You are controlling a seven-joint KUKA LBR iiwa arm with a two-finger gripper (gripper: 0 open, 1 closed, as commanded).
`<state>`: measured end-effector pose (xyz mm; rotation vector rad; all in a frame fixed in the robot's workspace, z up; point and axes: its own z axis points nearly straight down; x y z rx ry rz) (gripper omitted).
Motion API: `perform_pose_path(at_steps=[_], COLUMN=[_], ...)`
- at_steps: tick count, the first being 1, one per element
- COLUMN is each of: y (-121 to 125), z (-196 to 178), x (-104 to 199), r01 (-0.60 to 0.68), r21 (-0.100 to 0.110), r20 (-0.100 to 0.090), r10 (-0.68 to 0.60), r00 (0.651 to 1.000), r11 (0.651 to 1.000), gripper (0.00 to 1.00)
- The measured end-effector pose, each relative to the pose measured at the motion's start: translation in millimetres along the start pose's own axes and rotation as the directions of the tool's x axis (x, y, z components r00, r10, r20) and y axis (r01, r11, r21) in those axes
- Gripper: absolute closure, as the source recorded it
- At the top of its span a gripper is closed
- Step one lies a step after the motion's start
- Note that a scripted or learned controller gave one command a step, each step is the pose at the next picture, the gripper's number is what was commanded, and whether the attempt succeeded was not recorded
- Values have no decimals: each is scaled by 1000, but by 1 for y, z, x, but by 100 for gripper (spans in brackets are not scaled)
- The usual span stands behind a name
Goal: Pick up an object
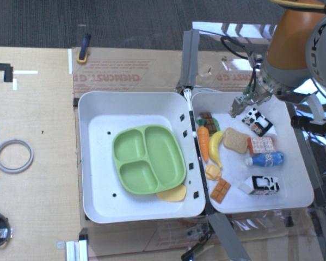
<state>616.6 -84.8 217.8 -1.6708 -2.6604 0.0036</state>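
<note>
Bench (32, 107): one, pale wood, bearing two white bins side by side.

Left bin (92, 162): one green divided plate (149, 159) with three compartments lies in it, tilted; one yellow piece (172, 194) pokes out from under the plate's near edge.

Right bin (299, 194): nine small things lie here (counted from my own side, as well as the slant allows), any of them a candidate for picking up.

My arm (299, 34): one, grey with an orange band, reaching in from the right over the far part of the right bin.

My gripper (243, 103): one, hanging above the far left part of the right bin, just beside a black-and-white carton (257, 121). Whether my jaws are parted or closed I cannot tell; nothing is seen between them.

Contents of the right bin, by count: one slice of bread (237, 141); one banana (215, 148); one carrot (203, 143), touching the banana; one blue bottle (266, 159), lying on its side; one red box (260, 145), just behind the bottle; two black-and-white cartons, the second (264, 184) near the front; one waffle piece (220, 190); one yellow cube (213, 172).

Off the bins: one grey ring (13, 155) on the bench at left.
</note>
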Motion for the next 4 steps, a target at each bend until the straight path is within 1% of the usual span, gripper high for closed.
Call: perform_pose_path(at_steps=[1, 2, 3, 4], y=[-80, -142, -142, -61], z=[89, 129, 129, 129], x=[-63, 14, 13, -1], r01=[52, 138, 138, -161], r21=[1, 1, 1, 3], r20=[-2, -5, -5, -2], r10=[-52, -138, -138, 161], r00=[999, 990, 990, 987], r11=[999, 990, 990, 987], gripper=[100, 100, 0, 0])
